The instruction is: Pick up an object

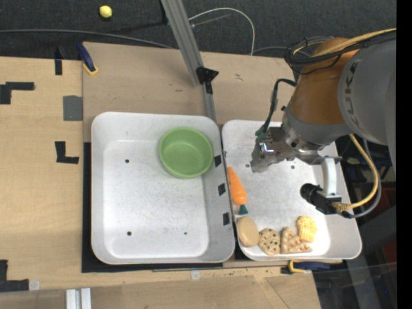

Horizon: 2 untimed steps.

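In the right bin [283, 192] an orange carrot [237, 185] with a green top lies along the left wall. At the bin's front lie a pale bun [247, 231], a chocolate-chip cookie [269, 240], a tan waffle-like piece [291, 241] and a yellow corn piece [306, 227]. My gripper [261, 158] hangs over the upper middle of the right bin, to the right of and above the carrot. I see nothing between its fingers. A green bowl [186, 152] sits in the left bin [129, 192] at its back right.
A grey metal pole [187, 40] slants down from the top to the gap between the bins. A black and white fixture [324, 195] sticks out at the right bin's right side. A yellow ball [105, 11] lies on the dark floor beyond the bench.
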{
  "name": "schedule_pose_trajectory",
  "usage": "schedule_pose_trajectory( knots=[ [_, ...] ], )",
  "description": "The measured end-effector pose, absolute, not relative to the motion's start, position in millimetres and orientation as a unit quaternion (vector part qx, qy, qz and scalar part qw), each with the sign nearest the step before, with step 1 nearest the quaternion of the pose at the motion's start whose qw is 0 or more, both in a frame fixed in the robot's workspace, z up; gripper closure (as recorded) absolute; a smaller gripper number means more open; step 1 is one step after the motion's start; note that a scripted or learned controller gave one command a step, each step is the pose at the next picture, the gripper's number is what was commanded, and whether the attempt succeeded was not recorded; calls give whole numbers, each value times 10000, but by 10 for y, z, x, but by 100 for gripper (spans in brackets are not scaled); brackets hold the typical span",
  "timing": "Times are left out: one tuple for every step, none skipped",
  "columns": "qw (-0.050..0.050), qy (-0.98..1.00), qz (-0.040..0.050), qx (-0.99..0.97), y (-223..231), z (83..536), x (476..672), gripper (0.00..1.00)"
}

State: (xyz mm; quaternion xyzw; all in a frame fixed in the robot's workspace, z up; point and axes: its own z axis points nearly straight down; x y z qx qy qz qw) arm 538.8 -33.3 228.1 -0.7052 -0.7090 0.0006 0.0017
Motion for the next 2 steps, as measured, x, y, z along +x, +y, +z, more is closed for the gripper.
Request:
schedule_pose_trajectory(
  knots=[
    [13,-7096,1,-7046,138,2338,5411,100],
    [17,-7096,7,-7046,632,2313,5282,100]
  ],
)
